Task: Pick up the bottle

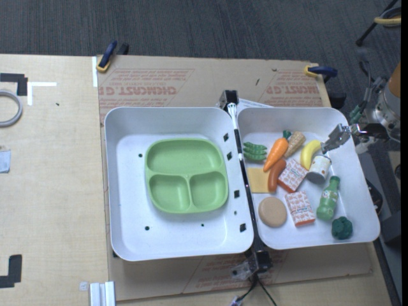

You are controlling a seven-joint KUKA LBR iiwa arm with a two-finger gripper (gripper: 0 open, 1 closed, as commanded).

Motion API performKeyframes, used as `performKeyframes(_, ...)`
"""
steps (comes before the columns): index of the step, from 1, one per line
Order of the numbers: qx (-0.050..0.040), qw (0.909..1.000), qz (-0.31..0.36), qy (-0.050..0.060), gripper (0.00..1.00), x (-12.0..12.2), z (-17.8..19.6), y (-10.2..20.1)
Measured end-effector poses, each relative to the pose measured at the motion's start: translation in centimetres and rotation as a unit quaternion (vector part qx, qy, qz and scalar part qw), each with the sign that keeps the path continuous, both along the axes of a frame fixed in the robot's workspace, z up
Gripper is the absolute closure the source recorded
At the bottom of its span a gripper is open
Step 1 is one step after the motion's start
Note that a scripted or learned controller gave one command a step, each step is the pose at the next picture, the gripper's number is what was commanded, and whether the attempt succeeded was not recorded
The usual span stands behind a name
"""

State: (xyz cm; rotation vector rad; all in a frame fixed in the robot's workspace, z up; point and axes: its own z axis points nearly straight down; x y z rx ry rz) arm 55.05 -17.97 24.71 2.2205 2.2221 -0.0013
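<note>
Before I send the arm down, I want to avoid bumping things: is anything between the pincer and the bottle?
Yes. A small white cup lies between the pincer and the green bottle, touching or nearly touching the bottle's cap end. The banana sits just left of that path.

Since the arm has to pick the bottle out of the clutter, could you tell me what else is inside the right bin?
The right bin holds the green bottle beside two red-and-white cartons, a carrot, banana, pea pods, cheese slice and broccoli.
</note>
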Motion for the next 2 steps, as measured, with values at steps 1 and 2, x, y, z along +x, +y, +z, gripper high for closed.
performKeyframes(1, -0.0005, 1.0000, 0.001, 0.000, 1.00, 0.0, 0.9, 0.0)
performKeyframes(2, 0.0002, 0.9983, 0.058, 0.000, 1.00, -4.3, -6.6, 6.6)
